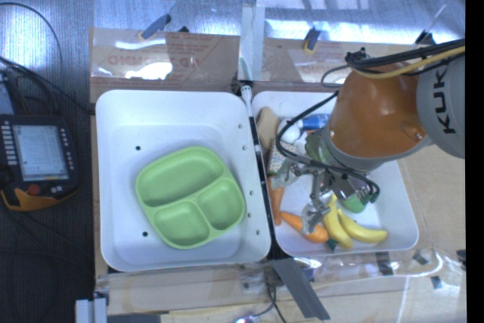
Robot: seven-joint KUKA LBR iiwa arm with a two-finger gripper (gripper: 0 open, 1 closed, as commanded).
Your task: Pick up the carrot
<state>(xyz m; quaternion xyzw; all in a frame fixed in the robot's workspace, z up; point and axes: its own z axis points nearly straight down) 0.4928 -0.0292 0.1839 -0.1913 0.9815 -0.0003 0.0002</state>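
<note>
The carrot [296,223] lies in the right bin [404,227] near its front left corner, orange, running from the left wall toward the bananas. A second orange piece [277,200] stands along that wall just behind it. My gripper [316,209] hangs below the orange band of the arm [374,121], low over the bin, right above the carrot's right end and beside the bananas. The wrist hides much of what lies under it.
Yellow bananas [354,228] lie just right of the carrot, with a green item [354,201] behind them. A tan object [266,125] and a blue-white item [314,121] sit at the bin's back. The left bin [113,163] holds a green divided plate [190,195].
</note>
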